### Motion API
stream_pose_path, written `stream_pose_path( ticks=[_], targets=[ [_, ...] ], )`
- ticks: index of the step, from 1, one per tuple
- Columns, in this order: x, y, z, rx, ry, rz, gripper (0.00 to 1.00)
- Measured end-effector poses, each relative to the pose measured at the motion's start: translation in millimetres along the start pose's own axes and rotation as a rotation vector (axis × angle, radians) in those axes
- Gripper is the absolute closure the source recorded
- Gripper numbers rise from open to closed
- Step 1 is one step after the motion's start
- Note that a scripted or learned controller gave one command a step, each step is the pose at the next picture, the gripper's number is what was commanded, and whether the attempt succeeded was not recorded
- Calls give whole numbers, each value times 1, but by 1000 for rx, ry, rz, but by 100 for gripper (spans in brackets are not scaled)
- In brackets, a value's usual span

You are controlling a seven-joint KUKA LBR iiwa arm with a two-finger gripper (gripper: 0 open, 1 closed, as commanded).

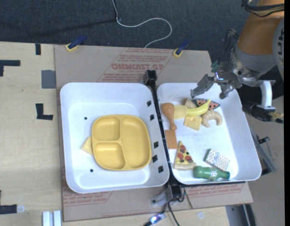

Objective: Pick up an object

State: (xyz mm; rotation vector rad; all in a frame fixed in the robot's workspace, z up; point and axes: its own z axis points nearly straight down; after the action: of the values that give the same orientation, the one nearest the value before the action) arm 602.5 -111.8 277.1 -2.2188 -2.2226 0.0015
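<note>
My gripper [212, 90] hangs open over the back of the right bin [239, 140], its two fingers spread with nothing between them. Just below it lies a cluster of toy food: a yellow banana [197, 109], a pizza slice [212, 104] partly under the banana, a croissant [213, 120] and a cheese wedge [192, 122]. Further left lie a wooden spoon [169, 113] and an orange block [171, 138]. Toward the front sit another pizza slice [183, 156], a green bottle [210, 173] and a patterned white packet [217, 160].
The left bin [74, 126] holds a yellow divided plate [121, 141] with a pale yellow wedge [86, 146] sticking out from under its left side. Both bins rest on a cardboard sheet [131, 65]. A cable [140, 22] loops behind them.
</note>
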Motion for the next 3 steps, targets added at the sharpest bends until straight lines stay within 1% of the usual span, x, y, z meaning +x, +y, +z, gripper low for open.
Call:
stream_pose_path(
  ticks=[1,3],
  targets=[
    [4,-10,54,5,0,0,0],
    [14,-12,181,4,1,-1,0]
  ],
)
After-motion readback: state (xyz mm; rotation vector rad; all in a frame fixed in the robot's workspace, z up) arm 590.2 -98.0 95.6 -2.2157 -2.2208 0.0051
